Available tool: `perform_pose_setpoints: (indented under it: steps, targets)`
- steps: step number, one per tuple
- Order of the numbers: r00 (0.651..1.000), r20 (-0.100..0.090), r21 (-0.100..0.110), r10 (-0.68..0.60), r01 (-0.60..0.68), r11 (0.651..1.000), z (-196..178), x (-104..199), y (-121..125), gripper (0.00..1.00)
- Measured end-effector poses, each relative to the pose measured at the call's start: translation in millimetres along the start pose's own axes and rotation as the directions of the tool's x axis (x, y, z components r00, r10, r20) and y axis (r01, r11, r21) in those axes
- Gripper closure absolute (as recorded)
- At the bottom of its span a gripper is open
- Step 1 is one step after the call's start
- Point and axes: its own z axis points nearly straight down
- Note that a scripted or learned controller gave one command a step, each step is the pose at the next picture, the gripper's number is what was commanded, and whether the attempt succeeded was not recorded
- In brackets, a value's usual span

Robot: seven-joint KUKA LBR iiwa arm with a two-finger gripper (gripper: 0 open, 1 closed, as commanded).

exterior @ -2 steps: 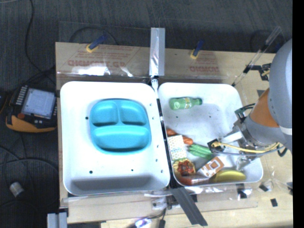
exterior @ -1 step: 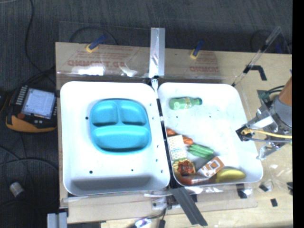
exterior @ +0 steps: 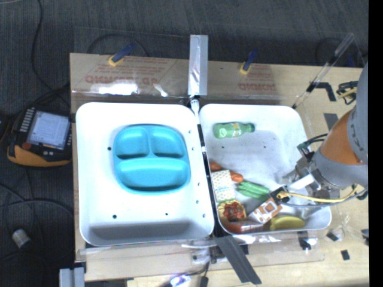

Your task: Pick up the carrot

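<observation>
The carrot (exterior: 236, 176) appears as a small orange piece in the right bin (exterior: 263, 113), near its left wall, partly tucked behind a white checked packet (exterior: 222, 186). A green piece (exterior: 252, 190) lies just right of it. The gripper (exterior: 299, 181) hangs low over the bin's right side, well right of the carrot, with nothing visibly between its fingers. The grey arm with its orange band (exterior: 336, 145) comes in from the right edge.
A green bottle (exterior: 234, 130) lies at the right bin's back. Along its front sit a brown-red food toy (exterior: 232, 210), a small orange box (exterior: 266, 209) and a yellow banana (exterior: 286, 222). The left bin (exterior: 96, 220) holds a blue divided plate (exterior: 151, 158).
</observation>
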Motion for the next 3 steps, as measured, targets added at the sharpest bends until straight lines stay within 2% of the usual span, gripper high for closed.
perform_pose_setpoints:
  steps: [1, 2, 3]
  targets:
    - [0.980, -0.005, -0.019, -0.200, 0.200, 0.980, 7, 15, -20, 0.00]
    - [0.993, -0.011, 0.006, 0.120, -0.120, 0.993, 3, 2, 11, 0.00]
    - [0.989, 0.001, 0.004, 0.147, -0.147, 0.989, -19, 9, 23, 0.00]
